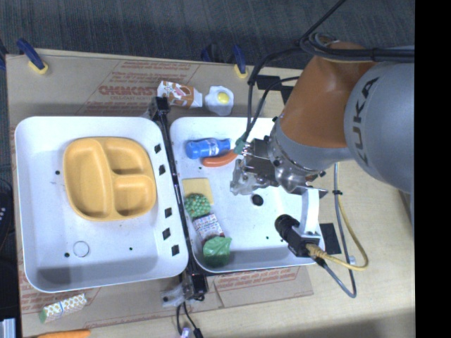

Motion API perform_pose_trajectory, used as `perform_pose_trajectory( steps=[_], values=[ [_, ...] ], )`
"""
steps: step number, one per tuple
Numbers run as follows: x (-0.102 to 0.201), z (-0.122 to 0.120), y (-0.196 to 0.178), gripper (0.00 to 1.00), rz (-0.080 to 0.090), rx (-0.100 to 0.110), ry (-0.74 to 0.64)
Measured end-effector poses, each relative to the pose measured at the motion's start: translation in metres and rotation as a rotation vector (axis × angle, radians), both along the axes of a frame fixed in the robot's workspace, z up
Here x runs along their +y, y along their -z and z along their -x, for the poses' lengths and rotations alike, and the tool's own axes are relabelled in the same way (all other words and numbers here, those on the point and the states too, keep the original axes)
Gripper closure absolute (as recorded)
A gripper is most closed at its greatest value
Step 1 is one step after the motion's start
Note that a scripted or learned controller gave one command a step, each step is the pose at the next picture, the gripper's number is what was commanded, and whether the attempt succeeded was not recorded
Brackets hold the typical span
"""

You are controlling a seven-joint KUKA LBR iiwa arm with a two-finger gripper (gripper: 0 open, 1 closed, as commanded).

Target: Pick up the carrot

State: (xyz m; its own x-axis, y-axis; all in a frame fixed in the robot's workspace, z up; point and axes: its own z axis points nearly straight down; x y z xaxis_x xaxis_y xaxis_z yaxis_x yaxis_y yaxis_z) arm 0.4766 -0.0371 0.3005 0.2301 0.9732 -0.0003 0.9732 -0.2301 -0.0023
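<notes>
The carrot [220,159], small and orange, lies near the back of the right bin [271,252], just below a blue bottle [208,147]. My gripper [244,177] hangs low over the bin, just right of and a little in front of the carrot's right end. The grey wrist and the orange band above it cover the bin's right part. Nothing shows in the gripper's grasp.
The right bin also holds a yellow block [197,186], a green cluster [197,203], a printed packet [208,225] and a green leafy item [217,248]. A yellow divided plate [109,176] lies in the left bin [42,259]. A small carton [176,94] and a white-and-yellow item [220,99] sit behind the bins.
</notes>
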Motion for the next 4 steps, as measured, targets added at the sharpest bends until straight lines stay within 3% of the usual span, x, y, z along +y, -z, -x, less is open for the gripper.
perform_pose_trajectory(
  steps=[1, 2, 3, 4],
  values=[
    [0.009, 0.001, 0.080, 1.00, -0.001, 0.004, 0.015],
    [-0.026, 0.000, 0.047, 1.00, -0.001, 0.001, 0.029],
    [0.010, 0.001, 0.110, 1.00, -0.002, 0.004, -0.152],
    [-0.025, -0.032, 0.049, 1.00, -0.001, 0.000, -0.345]
  ],
)
